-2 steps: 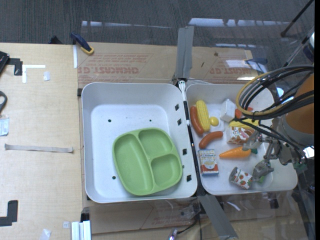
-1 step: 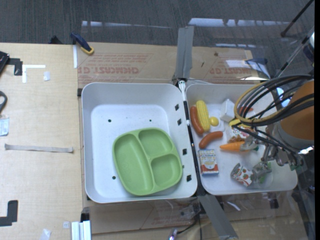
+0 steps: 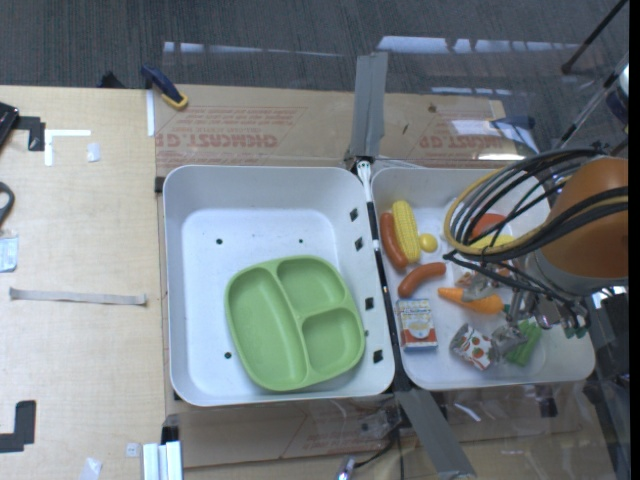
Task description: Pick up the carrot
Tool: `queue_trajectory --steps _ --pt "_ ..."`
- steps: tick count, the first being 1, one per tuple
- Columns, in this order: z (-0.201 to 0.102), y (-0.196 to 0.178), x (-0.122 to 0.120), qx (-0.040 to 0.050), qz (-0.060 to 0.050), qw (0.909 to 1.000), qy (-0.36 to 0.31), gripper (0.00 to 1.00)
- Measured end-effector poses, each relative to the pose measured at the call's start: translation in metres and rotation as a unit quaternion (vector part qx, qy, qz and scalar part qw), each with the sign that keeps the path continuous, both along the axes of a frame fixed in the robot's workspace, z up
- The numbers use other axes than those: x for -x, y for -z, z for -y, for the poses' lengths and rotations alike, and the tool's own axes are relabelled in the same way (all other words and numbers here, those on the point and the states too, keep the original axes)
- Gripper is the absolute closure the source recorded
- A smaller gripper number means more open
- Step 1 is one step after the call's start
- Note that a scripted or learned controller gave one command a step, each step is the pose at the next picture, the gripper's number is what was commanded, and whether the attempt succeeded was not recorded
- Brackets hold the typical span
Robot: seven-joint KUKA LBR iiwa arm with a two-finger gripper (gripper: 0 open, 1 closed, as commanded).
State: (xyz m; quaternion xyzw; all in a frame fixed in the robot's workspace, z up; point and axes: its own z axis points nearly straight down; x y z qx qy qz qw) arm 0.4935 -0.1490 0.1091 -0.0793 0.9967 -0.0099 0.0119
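**Carrot low in the right bin, under the arm**

Carrot (image 3: 474, 299) lies in the right bin (image 3: 425, 372), an orange piece pointing left, just right of a reddish sausage (image 3: 421, 278). You will see the gripper (image 3: 512, 313) hanging right beside it, wrapped in black cables (image 3: 500, 213); whether it grips anything you cannot tell from here.

For writing, look at the cardboard (image 3: 250, 128) behind the bins: red print runs across it upside down and mirrored, too garbled to read. A small carton (image 3: 417, 325) with a red-and-white label lies left of the carrot, its text too small to make out. A crumpled printed packet (image 3: 478, 348) sits below the carrot.

Above them lie a corn cob (image 3: 405, 228) and a second sausage (image 3: 391, 240), side by side.

The left bin (image 3: 190, 228) holds a green divided plate (image 3: 295, 321).

Both bins sit on a pale wooden bench (image 3: 70, 368) with tape strips; dark carpet (image 3: 250, 8) lies beyond.
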Motion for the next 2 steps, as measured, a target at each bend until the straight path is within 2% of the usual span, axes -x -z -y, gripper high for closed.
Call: queue_trajectory --steps 1,2 --pt "0.025 0.016 -0.033 -0.0085 -0.01 0.9998 0.015 0.0" --pt "0.009 0.017 -0.001 -0.0096 -0.011 0.9989 0.044 0.0"
